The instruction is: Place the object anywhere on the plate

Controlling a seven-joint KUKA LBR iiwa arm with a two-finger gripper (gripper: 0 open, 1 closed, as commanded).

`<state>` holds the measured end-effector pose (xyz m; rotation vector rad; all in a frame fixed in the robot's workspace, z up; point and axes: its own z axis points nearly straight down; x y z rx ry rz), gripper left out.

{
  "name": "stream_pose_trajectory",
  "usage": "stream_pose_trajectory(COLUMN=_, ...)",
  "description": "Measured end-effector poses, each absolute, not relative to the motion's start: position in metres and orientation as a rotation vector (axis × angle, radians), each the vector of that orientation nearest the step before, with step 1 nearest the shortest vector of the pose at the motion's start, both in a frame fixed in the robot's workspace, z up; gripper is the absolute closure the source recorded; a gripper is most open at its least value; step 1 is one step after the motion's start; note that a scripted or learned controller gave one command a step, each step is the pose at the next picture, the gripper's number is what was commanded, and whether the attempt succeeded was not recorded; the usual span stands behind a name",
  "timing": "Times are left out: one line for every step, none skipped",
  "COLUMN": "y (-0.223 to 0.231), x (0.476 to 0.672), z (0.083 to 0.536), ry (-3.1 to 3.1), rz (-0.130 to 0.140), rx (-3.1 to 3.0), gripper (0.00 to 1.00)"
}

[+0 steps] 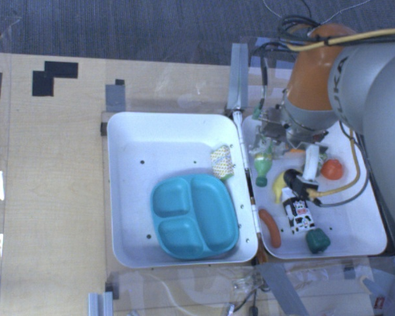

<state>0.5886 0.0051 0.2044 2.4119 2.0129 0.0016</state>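
The blue sectioned plate [194, 216] lies in the left bin [128, 143]. The gripper [271, 135] hangs over the right bin [365, 236]; finger state cannot be told. Toy foods lie there, apart from the plate.

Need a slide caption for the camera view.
KUKA arm's gripper hovers over toy food in right bin; blue divided plate waits in left bin.
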Motion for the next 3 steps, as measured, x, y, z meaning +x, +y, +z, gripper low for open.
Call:
stream_pose_trajectory(y=0.054, x=0.557, z=0.185, ry=2.241, rz=0.003, rx=2.201, gripper=1.00)
stream_pose_trajectory(y=0.054, x=0.557, z=0.185, ry=2.239, rz=0.003, rx=2.202, gripper=0.00)
stream_pose_trajectory(y=0.127, x=0.557, z=0.185, ry=2.160, rz=0.004, rx=2.281, gripper=0.00)
